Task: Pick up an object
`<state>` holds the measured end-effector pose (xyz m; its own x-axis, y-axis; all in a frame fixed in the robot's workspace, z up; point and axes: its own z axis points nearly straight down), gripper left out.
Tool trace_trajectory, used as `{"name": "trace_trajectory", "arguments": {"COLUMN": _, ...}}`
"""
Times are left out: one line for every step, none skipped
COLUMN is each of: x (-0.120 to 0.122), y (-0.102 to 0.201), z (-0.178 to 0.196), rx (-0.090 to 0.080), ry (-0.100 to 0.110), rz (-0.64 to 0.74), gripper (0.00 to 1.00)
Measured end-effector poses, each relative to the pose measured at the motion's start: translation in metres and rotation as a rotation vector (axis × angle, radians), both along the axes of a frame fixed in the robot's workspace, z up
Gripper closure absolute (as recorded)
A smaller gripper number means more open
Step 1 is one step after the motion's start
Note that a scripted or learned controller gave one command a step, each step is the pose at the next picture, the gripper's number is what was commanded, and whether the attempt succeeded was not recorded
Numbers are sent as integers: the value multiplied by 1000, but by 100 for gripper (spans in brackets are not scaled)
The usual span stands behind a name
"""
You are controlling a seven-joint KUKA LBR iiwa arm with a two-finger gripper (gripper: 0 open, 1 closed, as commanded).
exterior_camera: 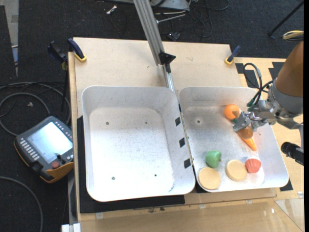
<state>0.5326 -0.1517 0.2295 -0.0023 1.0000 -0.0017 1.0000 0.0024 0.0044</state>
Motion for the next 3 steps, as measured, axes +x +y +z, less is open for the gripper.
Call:
{"name": "trace_trajectory", "arguments": {"x": 10, "y": 58, "z": 6, "rx": 3, "ry": 2, "rz": 6, "gripper": 100}}
{"name": "trace_trajectory", "arguments": {"x": 28, "y": 111, "z": -5, "rx": 3, "ry": 4, "rz": 5, "gripper": 100}}
{"name": "trace_trajectory", "arguments": {"x": 40, "y": 155, "z": -9, "rx": 3, "ry": 4, "rz": 5, "gripper": 100}}
